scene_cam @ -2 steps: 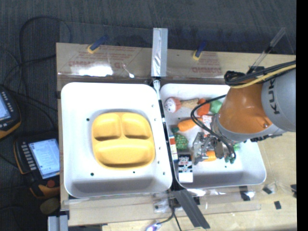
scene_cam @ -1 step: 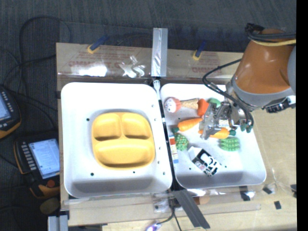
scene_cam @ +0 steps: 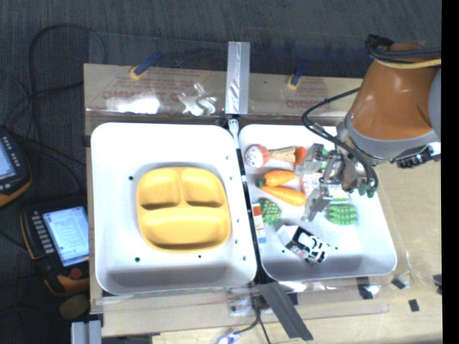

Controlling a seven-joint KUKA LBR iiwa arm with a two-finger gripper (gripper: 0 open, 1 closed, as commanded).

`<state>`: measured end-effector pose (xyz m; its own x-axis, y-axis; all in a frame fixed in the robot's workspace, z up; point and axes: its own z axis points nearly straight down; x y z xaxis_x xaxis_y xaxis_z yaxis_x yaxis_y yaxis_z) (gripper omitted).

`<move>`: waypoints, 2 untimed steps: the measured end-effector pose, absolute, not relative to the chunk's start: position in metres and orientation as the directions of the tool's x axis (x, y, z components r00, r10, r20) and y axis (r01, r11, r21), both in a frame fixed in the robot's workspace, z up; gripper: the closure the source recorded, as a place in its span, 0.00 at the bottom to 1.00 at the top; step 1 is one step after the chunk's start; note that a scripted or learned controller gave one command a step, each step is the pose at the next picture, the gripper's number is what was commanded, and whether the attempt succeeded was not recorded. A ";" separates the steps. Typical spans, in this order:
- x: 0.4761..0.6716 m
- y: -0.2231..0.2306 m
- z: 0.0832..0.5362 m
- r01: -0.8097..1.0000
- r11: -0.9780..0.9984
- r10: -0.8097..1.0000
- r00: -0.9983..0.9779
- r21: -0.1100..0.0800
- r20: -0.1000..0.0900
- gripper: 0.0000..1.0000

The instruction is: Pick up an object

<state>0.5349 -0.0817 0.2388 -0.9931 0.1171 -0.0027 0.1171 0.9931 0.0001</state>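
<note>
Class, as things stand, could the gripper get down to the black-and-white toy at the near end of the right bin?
Probably yes: the black-and-white toy lies apart from the others, uncovered, just below the gripper.

the gripper (scene_cam: 320, 192) hung low in the right bin (scene_cam: 380, 253), above the orange carrots (scene_cam: 285, 188) and beside the green pea pod (scene_cam: 341, 213). a yellow sectioned tray (scene_cam: 183, 208) sat in the left bin (scene_cam: 115, 264).

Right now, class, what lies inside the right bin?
The right bin holds toy carrots, green pea pods, a green piece and a black-and-white toy. The pincer and arm cover whatever lies beneath them.
</note>
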 end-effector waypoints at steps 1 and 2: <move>0.578 -0.101 0.099 0.408 0.913 0.408 -0.913 0.000 0.000 0.00; 0.638 -0.103 0.092 0.232 0.973 0.232 -0.972 -0.010 0.018 0.00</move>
<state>0.6378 -0.1030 0.0917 -0.9724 0.2325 0.0179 0.2323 0.9726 -0.0096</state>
